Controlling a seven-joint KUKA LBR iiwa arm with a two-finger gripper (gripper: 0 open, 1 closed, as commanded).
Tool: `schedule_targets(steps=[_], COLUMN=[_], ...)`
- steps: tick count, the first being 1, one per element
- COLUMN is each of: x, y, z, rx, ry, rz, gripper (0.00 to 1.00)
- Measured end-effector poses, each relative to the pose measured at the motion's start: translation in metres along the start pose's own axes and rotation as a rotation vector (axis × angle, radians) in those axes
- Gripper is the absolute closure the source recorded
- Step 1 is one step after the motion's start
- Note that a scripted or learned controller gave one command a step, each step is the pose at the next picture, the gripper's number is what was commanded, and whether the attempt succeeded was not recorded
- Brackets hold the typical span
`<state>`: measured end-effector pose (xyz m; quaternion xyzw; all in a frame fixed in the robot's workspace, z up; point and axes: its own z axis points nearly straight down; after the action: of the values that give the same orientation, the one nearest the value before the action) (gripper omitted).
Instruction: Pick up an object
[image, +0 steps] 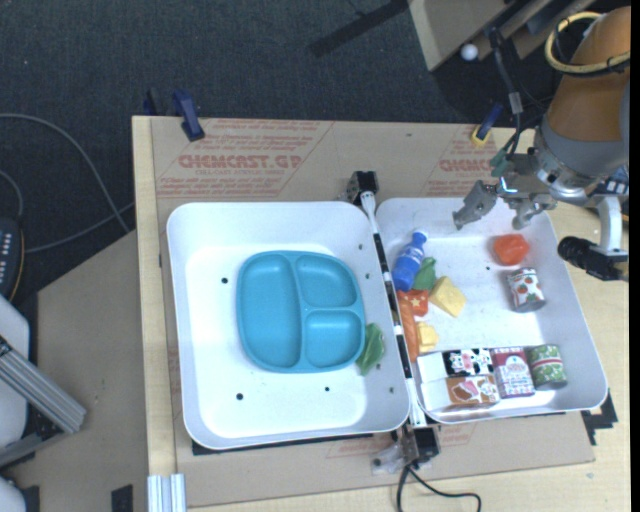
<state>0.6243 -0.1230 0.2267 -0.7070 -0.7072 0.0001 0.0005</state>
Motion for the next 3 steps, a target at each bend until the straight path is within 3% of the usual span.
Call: schedule_targets(steps=[1, 2, 3], x=[-0.087, -0.056, -0.057], y=[0.018, 0.043, 0.044], z=[0.115, 0.142, 0.131], rx=[0.003, -0.003, -0.006], ry=[-0.001, 0.000, -0.003], rz=[0.002, -0.001, -0.002], gripper=[0.00, 0.00, 1.00])
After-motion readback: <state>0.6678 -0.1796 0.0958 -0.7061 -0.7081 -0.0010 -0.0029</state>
